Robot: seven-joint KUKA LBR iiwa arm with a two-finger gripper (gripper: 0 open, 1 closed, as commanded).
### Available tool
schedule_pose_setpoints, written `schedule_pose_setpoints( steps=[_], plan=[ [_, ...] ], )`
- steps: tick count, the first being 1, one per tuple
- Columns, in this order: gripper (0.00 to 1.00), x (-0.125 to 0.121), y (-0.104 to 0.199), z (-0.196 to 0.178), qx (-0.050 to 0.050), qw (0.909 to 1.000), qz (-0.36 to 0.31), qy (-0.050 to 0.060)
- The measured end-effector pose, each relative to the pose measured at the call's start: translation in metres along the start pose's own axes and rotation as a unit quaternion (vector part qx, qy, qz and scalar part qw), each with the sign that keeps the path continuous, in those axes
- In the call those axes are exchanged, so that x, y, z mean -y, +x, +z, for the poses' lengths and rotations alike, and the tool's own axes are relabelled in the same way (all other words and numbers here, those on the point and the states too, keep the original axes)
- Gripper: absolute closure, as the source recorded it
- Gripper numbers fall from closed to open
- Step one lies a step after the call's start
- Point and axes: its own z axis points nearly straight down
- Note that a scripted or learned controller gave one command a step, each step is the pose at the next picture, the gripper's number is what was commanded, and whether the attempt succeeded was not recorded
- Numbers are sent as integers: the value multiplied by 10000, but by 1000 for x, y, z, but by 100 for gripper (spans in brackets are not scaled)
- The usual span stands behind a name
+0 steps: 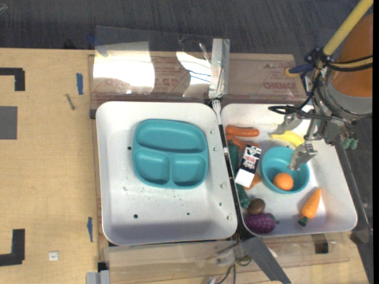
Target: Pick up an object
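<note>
Gripper [300, 141] hangs half-open, holding nothing; orange ball [284, 181] in teal bowl [269, 169] lies toward seven o'clock, near.

Right bin [346, 209] holding all loose objects. Orange ball [284, 181] sitting inside teal bowl [278, 173] near bin centre. Yellow banana [288, 137] lying just behind bowl. Hot dog [241, 132] lying along far left side. Black-and-white carton [249, 165] leaning left of bowl. Carrot [310, 205] lying tilted near front right. Purple grapes [261, 222] and brown kiwi-like fruit [256, 206] resting at front.
</note>
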Motion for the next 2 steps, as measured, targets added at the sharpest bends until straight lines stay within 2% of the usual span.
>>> schedule_pose_setpoints(
  steps=[1, 2],
  plan=[
    [0, 15, 8, 167, 46, 9963, 853, 4],
    [0, -3, -23, 168, 51, 9694, 2454, -2]
  ],
)
